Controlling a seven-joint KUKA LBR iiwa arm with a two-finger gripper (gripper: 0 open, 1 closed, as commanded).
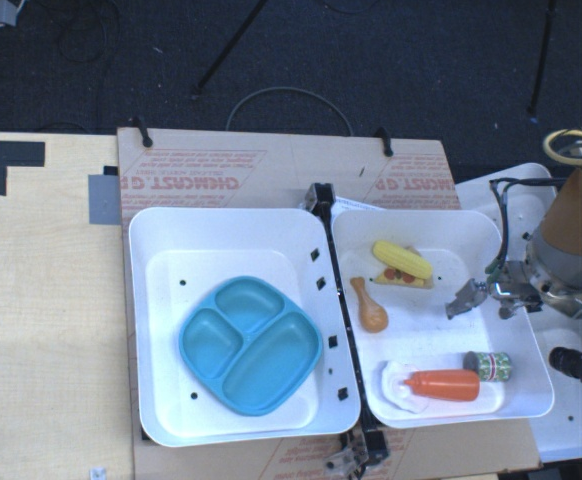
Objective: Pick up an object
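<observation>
Two shallow white bins sat side by side on the bench, and the end effector [468, 296] hung over the right bin [476, 226], close to its right wall. Its dark fingers pointed toward the bin's middle; how far apart they stood could not be told, and nothing showed between them. Just to its left lay a yellow corn cob [403, 260] resting on a small slice of toy pizza [407, 280]. Further left, near the divider, lay a wooden spoon [368, 306]. Below the end effector, toward the bin's front wall, an orange bottle [441, 384] lay on its side across a white dish [399, 388], with a small green-labelled can [490, 366] touching its right end. Well to the left, the other bin [166, 238] held a blue sectioned plate [250, 344].
</observation>
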